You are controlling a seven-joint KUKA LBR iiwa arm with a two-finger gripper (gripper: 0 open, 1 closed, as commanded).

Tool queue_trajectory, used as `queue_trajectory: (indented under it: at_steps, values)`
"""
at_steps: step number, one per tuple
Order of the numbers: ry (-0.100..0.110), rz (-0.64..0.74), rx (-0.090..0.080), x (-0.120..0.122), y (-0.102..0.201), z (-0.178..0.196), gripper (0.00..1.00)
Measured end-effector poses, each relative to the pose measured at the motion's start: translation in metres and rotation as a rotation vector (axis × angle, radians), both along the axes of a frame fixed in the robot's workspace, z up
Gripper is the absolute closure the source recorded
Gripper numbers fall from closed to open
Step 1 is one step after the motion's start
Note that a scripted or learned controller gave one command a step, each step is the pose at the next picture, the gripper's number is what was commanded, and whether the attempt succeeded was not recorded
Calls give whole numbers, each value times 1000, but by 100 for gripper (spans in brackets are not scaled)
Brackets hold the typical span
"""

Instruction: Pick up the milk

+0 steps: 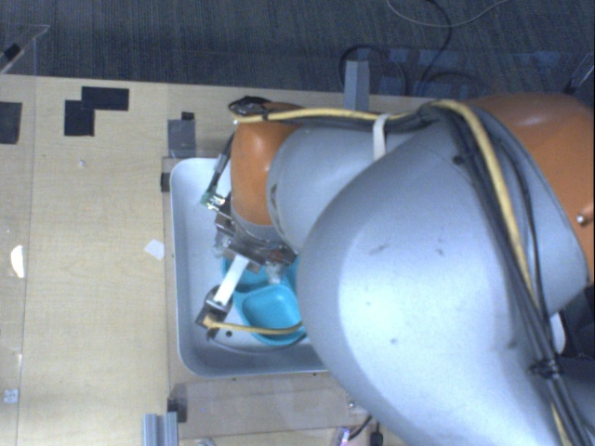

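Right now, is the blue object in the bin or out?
In: the blue object lies within the white bin's walls, partly under the arm.

Soft even light, slight blur

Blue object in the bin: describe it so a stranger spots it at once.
The big grey arm reaches from the right into the white bin. Under its wrist, by the bin's near wall, lies the blue object, the only bright blue thing there.
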State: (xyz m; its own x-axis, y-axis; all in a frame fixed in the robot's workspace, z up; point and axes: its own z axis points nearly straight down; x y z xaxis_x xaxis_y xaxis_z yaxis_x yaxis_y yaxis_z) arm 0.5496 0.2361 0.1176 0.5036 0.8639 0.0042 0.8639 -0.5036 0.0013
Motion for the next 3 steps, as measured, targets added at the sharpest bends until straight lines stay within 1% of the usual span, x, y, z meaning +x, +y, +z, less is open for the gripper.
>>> queue_trajectory:
  at_steps: [1, 2, 3]
  values:
    - [-61, -235, 23, -42, -1, -9, 0]
    - [-45, 93, 15, -48, 3, -13, 0]
    - [-48, -64, 13, -49, 1, -1, 0]
